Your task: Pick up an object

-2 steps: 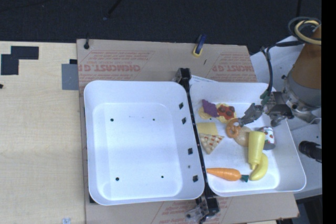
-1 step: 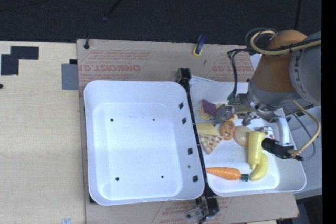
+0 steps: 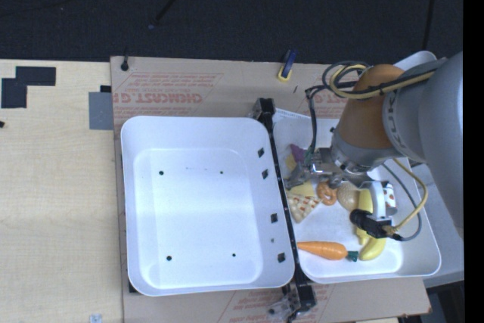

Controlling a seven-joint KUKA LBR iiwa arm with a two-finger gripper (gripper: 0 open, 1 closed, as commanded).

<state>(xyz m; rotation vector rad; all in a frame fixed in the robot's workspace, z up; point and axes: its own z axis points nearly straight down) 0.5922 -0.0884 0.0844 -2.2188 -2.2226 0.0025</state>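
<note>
Camera view: the grey arm [image 3: 423,113] with its orange band reaches in from the right and hangs low over the right bin [image 3: 423,257], its jaws [image 3: 321,174] down among the clutter at the bin's left side; whether they are spread or pressed together cannot be told. Just beside them lie an orange pretzel-like piece [image 3: 327,194] and a waffle-patterned wedge [image 3: 302,206]. A carrot [image 3: 323,250] lies near the bin's front edge, a banana [image 3: 370,242] to its right. The left bin [image 3: 198,204] sits alongside on the desk [image 3: 53,193].
</note>
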